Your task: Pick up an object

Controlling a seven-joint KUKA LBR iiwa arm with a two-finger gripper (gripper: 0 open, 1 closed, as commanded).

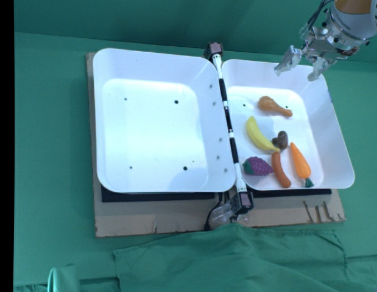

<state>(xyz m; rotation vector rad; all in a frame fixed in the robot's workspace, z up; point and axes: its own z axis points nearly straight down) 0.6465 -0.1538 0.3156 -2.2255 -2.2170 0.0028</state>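
My gripper (302, 64) hangs over the far edge of the right bin (334, 132), fingers spread open with nothing between them. Below it in that bin lie a chicken drumstick (274, 106), a yellow banana (258, 135), a small brown piece (281, 140), a bunch of purple grapes (257, 166), an orange-red sausage (281, 170) and an orange carrot (300, 163). The drumstick is the nearest to the gripper, lying toward the front and slightly left of it.
The left bin (115, 66) stands beside the right one, with a black-and-white striped bar (227, 117) along the divide. Both rest on a brown board (151, 224) on green cloth. A folded cloth (237, 260) lies in front.
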